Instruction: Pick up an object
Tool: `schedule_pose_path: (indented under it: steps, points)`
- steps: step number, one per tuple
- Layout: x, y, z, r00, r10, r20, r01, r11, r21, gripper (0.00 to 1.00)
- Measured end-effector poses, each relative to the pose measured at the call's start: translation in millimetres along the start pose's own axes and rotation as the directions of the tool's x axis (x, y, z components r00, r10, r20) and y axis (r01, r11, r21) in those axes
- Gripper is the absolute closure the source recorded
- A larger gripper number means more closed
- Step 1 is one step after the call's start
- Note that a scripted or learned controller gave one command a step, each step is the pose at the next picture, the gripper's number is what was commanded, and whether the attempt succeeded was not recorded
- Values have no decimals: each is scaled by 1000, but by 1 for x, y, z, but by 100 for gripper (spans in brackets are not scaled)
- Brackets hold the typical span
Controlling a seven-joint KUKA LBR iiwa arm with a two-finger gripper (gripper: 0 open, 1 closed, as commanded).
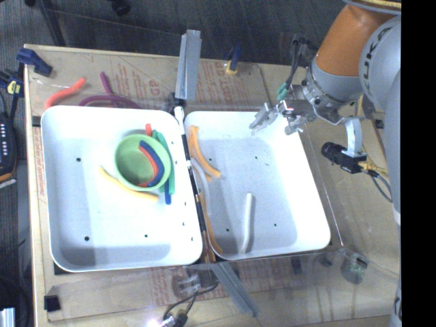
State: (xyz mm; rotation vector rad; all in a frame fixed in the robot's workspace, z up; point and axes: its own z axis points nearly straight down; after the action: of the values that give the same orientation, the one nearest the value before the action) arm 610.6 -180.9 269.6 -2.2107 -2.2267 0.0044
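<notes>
1. Gripper (278, 121): hangs in the upper right of the frame, over the top rim of the right bin (289, 182). Its fingers are spread apart with nothing between them.
2. Candidate, orange strip (202, 157): curved, lying flat in the upper left corner of the right bin, close to the wall shared with the other bin.
3. Candidate, white tube (246, 222): lies alone on bare floor in the lower middle of the right bin, well apart from every wall. I judge it the easiest pick.
4. Advised method: come down over the tube's middle with the fingers set across its narrow width, and close only once they straddle it. Pale on pale, it is easily misjudged.
5. Obstruction: the orange strip sits so near the wall that a finger could strike the rim. A second thin orange strip (210, 236) hugs the lower left wall and looks worse placed.
6. Left bin (88, 237): holds a green bowl (136, 161) with red and blue strips in it and a yellow strip (114, 178) beneath its edge. It is far from the gripper and crowded.
7. Bench (136, 70): an orange-handled tool (65, 92) and a purple cable (109, 101) lie at upper left, outside the bins.
</notes>
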Motion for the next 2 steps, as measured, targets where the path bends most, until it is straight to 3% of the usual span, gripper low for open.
schedule_pose_path:
  steps: [1,2]
  points:
    - [51,-7,43,986,164,-1,-164,986,1,0]
    - [75,5,172,985,173,7,-173,985,-4,0]
